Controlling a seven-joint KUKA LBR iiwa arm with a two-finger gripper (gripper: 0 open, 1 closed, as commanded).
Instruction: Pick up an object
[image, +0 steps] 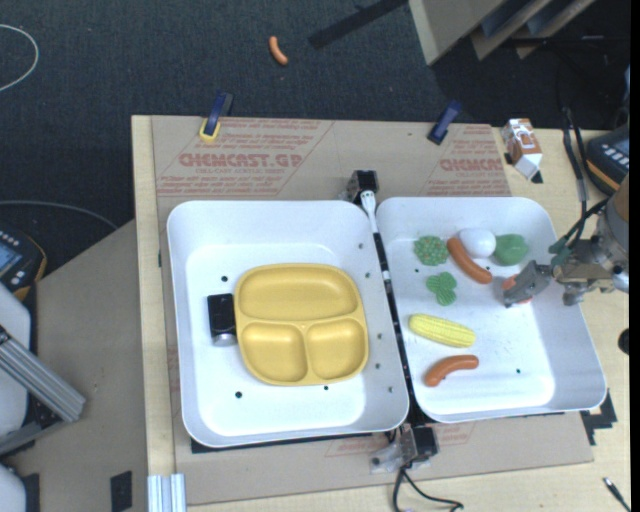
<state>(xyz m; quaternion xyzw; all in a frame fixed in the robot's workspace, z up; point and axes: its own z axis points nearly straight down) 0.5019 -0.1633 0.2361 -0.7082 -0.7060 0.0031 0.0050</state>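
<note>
The arm (600, 262) is cut off by the right edge, so just its wrist end shows, and the gripper (522, 286) is too blurred to tell how it stands. The yellow divided plate (300, 322) hides part of a black block (220, 314). The small carton (522, 146) has unreadable print

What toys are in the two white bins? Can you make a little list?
left bin: yellow divided plate, small black block beside it
right bin: corn cob, two sausages, white egg, three green veggie pieces
gripper: over right bin's right side, nothing seen held
</note>
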